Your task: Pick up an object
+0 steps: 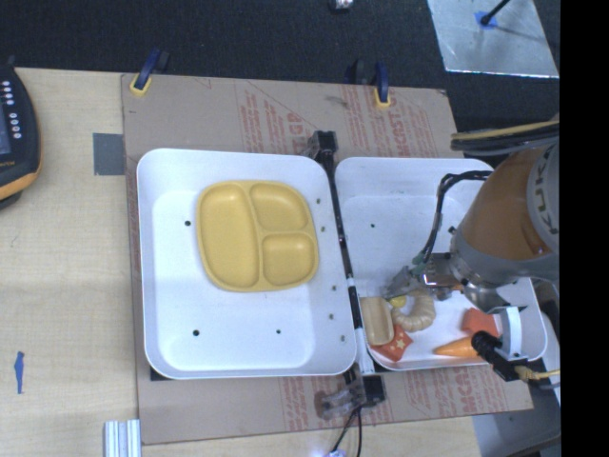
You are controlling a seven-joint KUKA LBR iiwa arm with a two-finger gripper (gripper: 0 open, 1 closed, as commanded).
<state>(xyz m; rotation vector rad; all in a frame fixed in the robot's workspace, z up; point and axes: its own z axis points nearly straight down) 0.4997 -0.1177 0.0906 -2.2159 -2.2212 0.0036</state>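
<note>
We log a small heap of toy food in the near part of the right bin (pixel 381 193). A tan bread-like piece (pixel 378 320) lies close to the bin's left wall. Just right of it sits a pale, curled piece (pixel 415 312), touching or nearly touching the bread. Under the bread's near end we note a red-orange piece (pixel 391 350) against the bin's near wall. Further right, an orange carrot-shaped piece (pixel 455 347) lies along the near wall, with a reddish-orange block (pixel 479 322) just above it.

The end effector (pixel 419 279) sits low over this heap, just above the pale curled piece. We cannot tell whether its fingers are apart or closed, and we see nothing clearly held between them. The grey arm (pixel 509 222) with its orange band comes in from the right and covers much of the right bin's far right side.

The left bin (pixel 171 341) holds a yellow divided plate (pixel 257 234) with three compartments, set toward the far side. Both bins rest on a brown cardboard sheet (pixel 266 112) on the wooden tabletop (pixel 57 284), held at its far edge by clamps (pixel 145 74). A dark handheld pendant (pixel 14 131) lies at the far left.
</note>
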